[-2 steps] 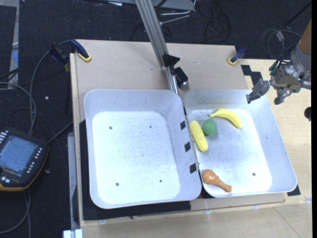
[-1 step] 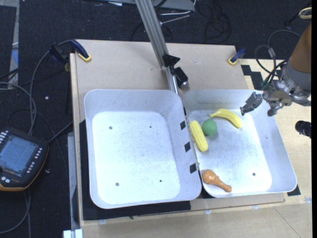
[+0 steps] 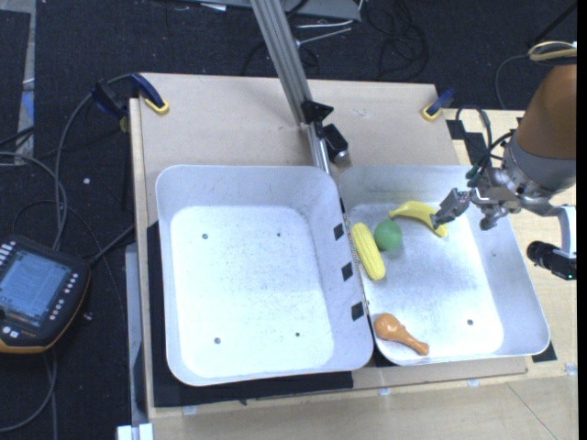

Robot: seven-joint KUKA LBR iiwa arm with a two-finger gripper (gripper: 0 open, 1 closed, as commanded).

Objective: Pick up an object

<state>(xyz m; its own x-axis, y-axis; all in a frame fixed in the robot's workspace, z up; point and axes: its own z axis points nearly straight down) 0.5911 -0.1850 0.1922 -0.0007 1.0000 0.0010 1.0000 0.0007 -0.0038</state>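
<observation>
**Bench inventory: two bins, four objects, one arm**

Bench (image 3: 229, 122): a pale wooden board, seen at a slant from above, with yellow-and-blue clamps at its upper corners.

Left bin (image 3: 183, 200): shallow, white, speckled floor, occupying the centre-left of the frame.

Right bin (image 3: 514, 310): the same make, at centre-right, its left edge overlapping the left bin's right edge.

Contents of the right bin:
- Banana (image 3: 415, 214): yellow, curved, lay near the bin's upper middle, its right end just beside the gripper's near finger.
- Green ball (image 3: 389, 236): round, dull green, sat just below the banana and touched the corn.
- Corn cob (image 3: 369, 251): yellow, oblong, ribbed, lay along the bin's left wall, tilted down to the right.
- Orange gourd-like piece (image 3: 400, 332): bulbous at the left, tapering to a stem at the right, rested at the lower left of the bin, well apart from the others.

Arm (image 3: 548, 122): orange and grey, entered from the frame's right edge.

Gripper (image 3: 468, 207): stood over the upper right part of the right bin; its two dark fingers were spread apart, with nothing between them.

Off-bench: a handheld control pendant (image 3: 32, 291) lay on the dark floor at the left edge; a metal rail (image 3: 289, 58) ran diagonally down from the top centre.
</observation>
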